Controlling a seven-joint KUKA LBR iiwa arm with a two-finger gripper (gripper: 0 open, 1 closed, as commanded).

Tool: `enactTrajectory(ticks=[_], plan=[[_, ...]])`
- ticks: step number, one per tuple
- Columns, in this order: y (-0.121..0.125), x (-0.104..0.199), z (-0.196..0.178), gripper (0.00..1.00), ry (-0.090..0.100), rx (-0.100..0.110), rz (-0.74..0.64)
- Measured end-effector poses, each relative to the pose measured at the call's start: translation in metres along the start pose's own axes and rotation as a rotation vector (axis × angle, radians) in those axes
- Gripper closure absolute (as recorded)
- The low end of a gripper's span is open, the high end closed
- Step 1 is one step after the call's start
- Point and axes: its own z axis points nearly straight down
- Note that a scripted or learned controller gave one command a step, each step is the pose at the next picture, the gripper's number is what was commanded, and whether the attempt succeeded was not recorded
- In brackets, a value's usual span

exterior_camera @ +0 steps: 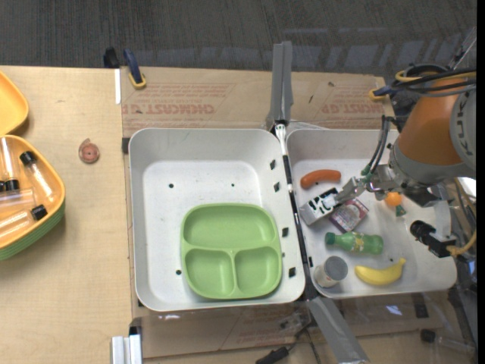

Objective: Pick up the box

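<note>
A yellow banana (pixel 380 272) and a small round can (pixel 330 271) lie along the near edge of the right bin (pixel 424 283), with a green bottle (pixel 354 241) just behind them. The box (pixel 320 204), grey with a black-and-white label, lies tilted near that bin's left wall, below an orange sausage (pixel 320 177) and touching a purplish packet (pixel 349 215). The gripper (pixel 356 187) reaches down at the box's right end; I cannot tell how far apart it stands or whether it grips anything, while a green divided plate (pixel 231 250) sits in the left bin (pixel 151 203).

A robotics lab: KUKA arm (pixel 428 131) over 2 white bins (pixel 144 203).
</note>
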Motion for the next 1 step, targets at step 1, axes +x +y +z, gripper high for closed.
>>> enactTrajectory(ticks=[1], plan=[[-0.0402, 0.0291, 0.0142, 0.0, 0.016, 0.035, -0.21]])
